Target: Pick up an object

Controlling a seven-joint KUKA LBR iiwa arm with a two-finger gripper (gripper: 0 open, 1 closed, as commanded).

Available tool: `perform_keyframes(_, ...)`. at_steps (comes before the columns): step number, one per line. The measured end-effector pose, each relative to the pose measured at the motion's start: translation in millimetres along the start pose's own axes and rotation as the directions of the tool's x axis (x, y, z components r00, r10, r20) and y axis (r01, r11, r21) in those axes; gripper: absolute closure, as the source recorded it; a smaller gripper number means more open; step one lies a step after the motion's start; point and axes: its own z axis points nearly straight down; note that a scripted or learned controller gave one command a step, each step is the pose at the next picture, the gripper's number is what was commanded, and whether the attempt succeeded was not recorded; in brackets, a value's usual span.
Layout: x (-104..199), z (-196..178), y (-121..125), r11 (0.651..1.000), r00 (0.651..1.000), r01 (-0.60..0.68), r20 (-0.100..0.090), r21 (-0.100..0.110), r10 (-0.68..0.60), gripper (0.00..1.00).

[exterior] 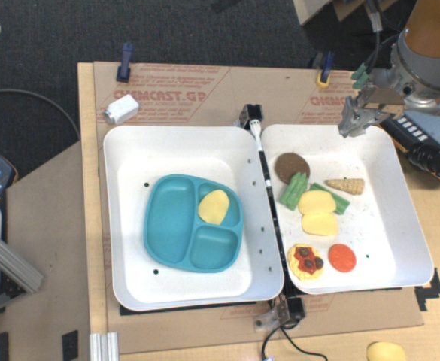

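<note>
Toy food, right bin (400, 164), shallow white plastic with rounded corners:
- Brown disc (289, 165), flat and matt, toward the bin's left wall in its far half.
- Green pod (294, 189), ribbed, lying aslant, touching the disc's near edge.
- Two yellow pieces (318, 211), smooth and rounded, one behind the other at mid-bin, touching; a second green piece (338, 201) pokes out from behind the farther one.
- Tan cone (346, 186), rough-textured, lying on its side, tip toward the left, just right of the green pieces.
- Pizza slice (306, 261), pale yellow with red and dark toppings, at the near left corner.
- Red round piece (342, 258), glossy, just beside the pizza slice on its right.

Left bin (129, 201), same make, touching the right bin along a black hinge strip:
- Blue tray (176, 224), three compartments, smooth plastic, at centre.
- Yellow oval (213, 207), lying in the tray's far right compartment.

Gripper (353, 128): grey metal, over the right bin's far edge, well apart from all the food; nothing between its fingers. Whether the jaws stand apart or together cannot be told. The arm (426, 43) descends from the upper right, orange band above the grey wrist.

Both bins rest on a cardboard sheet (204, 89).
</note>
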Motion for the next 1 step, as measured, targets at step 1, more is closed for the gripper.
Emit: perform_keyframes(1, -88.7, -56.4, -36.7, 1.0, 1.0, -0.009, 0.004, 0.009, 0.009, 1.0)
